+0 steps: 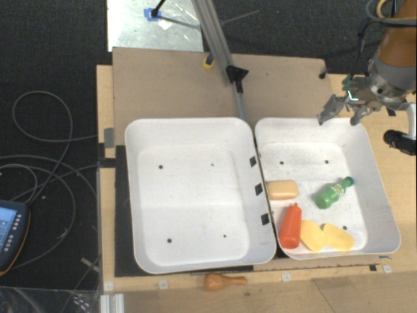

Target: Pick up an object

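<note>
Gripper (343, 113) spread wide, holding nothing; hovers over right bin's (374, 168) far rim

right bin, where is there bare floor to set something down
The right white bin has bare floor across its upper half, from the far wall down to the tan block and green plastic bottle. Its lower end is crowded: red bottle and two yellow pieces lie close together. The open gripper hovers over its far rim.

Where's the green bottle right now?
The green bottle lies tilted in the right bin, toward its right side, right of the tan block and above the two yellow pieces.
</note>
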Tool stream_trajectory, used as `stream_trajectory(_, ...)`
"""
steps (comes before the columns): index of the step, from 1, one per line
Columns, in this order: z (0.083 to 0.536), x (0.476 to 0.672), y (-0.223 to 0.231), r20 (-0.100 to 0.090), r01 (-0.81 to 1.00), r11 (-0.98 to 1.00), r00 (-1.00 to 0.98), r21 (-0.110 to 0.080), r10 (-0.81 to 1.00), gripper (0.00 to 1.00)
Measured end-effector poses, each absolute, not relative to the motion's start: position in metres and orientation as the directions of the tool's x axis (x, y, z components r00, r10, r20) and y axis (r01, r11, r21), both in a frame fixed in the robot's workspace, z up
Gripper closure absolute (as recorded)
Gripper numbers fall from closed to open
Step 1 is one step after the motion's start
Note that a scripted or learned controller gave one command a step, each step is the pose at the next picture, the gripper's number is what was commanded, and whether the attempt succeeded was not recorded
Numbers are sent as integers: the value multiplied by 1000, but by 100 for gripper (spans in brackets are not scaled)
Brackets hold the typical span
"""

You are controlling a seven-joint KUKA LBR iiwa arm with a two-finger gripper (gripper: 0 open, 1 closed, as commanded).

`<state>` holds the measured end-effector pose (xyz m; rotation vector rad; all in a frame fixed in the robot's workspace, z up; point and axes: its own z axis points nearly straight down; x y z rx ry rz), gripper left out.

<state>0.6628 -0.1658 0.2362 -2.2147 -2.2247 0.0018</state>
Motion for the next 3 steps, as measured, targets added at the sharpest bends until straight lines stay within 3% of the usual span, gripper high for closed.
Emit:
stream_trajectory(1, 239, 664, -166, -1, 1000, 7, -7, 1, 1000, 0)
stream_trajectory(3, 133, 676, -162, 0, 1000, 7, -7, -1, 1000, 0)
